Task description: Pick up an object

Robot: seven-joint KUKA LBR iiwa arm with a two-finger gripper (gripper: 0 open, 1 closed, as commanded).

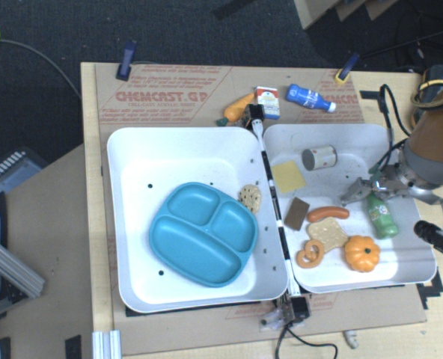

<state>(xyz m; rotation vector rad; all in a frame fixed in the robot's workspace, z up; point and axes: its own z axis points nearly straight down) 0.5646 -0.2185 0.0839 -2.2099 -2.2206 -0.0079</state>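
Note:
My gripper (368, 191) hangs over the right side of the right bin (356, 137), reaching in from the right. Just below it lies a green bottle (382, 218), its top end right at the gripper. I cannot tell whether they touch. Further left in the same bin are a red sausage (328, 214), a slice of toast (328, 234), a pretzel (309, 255), an orange pumpkin (362, 253), a brown bar (297, 213), a yellow cheese slice (288, 176) and a grey can (319, 158).
The left bin (132, 163) holds a blue divided tray (203, 233) and a cookie (249, 196) by its right wall. Behind the bins on the cardboard lie a blue bottle (310, 98), a small carton (266, 102) and an orange item (239, 108).

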